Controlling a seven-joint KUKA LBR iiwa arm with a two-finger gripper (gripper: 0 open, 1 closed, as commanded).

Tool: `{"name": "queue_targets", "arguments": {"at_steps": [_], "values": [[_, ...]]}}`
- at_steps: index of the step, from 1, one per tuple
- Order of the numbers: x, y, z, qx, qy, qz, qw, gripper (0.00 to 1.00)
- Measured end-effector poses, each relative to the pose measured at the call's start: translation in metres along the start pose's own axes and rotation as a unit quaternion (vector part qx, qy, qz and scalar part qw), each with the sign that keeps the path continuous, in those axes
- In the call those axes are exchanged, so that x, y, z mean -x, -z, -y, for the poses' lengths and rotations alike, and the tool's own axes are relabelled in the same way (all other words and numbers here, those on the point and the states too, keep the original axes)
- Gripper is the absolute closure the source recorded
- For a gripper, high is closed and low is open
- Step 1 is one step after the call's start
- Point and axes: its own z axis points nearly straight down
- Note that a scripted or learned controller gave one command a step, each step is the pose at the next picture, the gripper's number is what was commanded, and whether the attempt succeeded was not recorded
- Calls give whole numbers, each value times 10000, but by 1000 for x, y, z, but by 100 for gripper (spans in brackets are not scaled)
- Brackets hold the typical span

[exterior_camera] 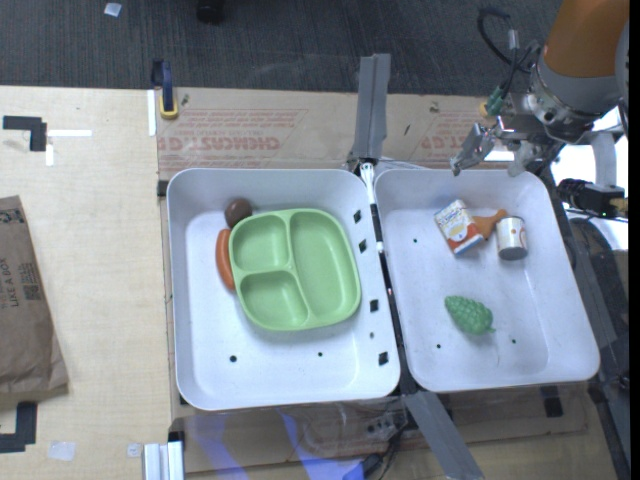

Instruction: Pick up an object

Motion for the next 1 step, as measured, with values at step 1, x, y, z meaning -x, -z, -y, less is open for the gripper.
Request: {"name": "queue_targets", "arguments": {"at_steps": [1], "values": [[42, -122, -16, -2, -101, 2, 9999, 0]]}}
